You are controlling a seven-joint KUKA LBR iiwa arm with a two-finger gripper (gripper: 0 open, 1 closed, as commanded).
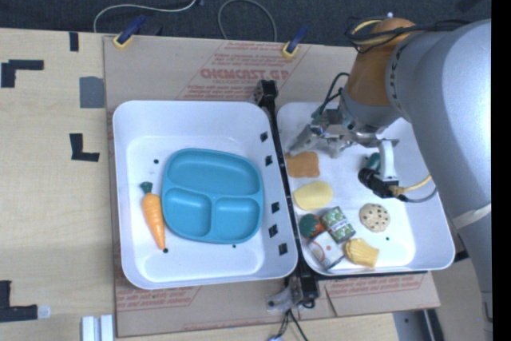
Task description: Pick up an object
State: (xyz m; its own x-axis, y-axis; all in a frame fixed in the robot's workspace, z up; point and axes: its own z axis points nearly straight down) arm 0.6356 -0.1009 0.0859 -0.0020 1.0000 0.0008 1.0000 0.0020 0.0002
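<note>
While the grey arm is reaching in from the right, its gripper (310,141) is hovering over the upper left of the right bin (431,251), just above a tan toast-shaped toy (303,164). Whether its fingers are spread or pressed together cannot be told from this slanted view. That toast piece is lying flat beside the divider, with a pale yellow lump (312,194) just below it. It is probably light, stiff and smooth, so pinching across its 2 narrow edges looks safest. Nearby, a cookie (374,216) is sitting apart.
</note>
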